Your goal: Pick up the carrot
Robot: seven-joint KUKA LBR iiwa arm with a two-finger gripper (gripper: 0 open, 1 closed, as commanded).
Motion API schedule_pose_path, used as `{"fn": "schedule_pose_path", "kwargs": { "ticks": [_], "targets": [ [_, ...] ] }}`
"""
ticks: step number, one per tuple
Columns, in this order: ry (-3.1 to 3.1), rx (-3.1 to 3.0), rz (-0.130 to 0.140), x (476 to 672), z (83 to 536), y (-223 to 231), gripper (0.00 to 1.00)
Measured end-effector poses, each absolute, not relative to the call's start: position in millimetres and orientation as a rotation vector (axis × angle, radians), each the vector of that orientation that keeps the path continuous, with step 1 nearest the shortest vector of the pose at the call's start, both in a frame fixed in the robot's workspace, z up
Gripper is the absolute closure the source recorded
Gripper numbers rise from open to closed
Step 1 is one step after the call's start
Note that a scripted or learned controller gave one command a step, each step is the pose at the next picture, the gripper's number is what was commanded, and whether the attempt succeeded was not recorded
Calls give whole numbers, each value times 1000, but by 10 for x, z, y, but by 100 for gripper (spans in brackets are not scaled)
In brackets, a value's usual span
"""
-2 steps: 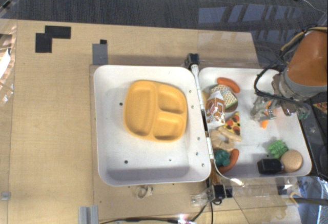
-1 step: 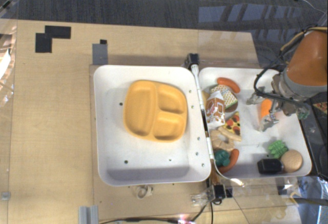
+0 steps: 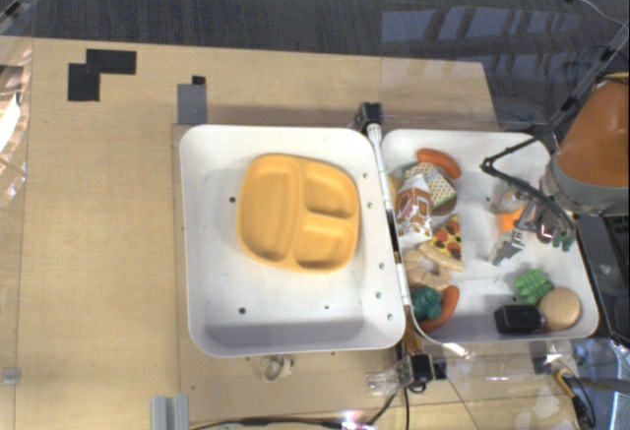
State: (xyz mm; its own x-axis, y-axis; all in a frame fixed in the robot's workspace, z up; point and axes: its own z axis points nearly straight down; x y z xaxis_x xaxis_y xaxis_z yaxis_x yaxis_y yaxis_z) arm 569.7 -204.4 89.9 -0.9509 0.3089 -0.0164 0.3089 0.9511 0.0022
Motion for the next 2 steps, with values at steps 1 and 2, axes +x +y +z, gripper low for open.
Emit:
{"fn": "schedule_pose_path", "kwargs": {
  "ticks": [1,2],
  "targets": [
    [3030,777,3,6270,883,-1899,0],
    [3078,540,1,5755,900,-1694,0]
  ]
}}
